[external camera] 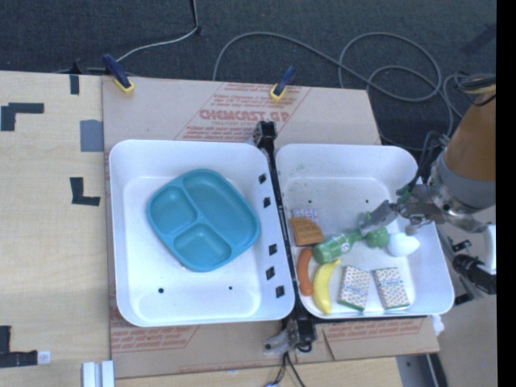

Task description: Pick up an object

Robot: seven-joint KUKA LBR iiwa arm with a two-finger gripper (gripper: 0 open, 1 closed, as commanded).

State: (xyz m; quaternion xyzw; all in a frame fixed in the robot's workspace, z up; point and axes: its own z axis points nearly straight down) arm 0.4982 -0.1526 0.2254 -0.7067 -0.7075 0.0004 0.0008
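Reaching in from right over right bin [403, 164], gripper [385, 214] low above green toy [343, 244]; jaw state impossible to tell, nothing seen between them. Holding blue plate [203, 218], left bin [129, 216]. Clustered in right bin's near half: green toy, white egg [402, 245], brown piece [306, 232], carrot [303, 271], banana [322, 287], two packets [354, 287]. Lying under both bins, cardboard sheet [234, 115], yellow clamps [282, 87] at far edge. Beyond bench, dark carpet [322, 6] with trailing cables [242, 47].
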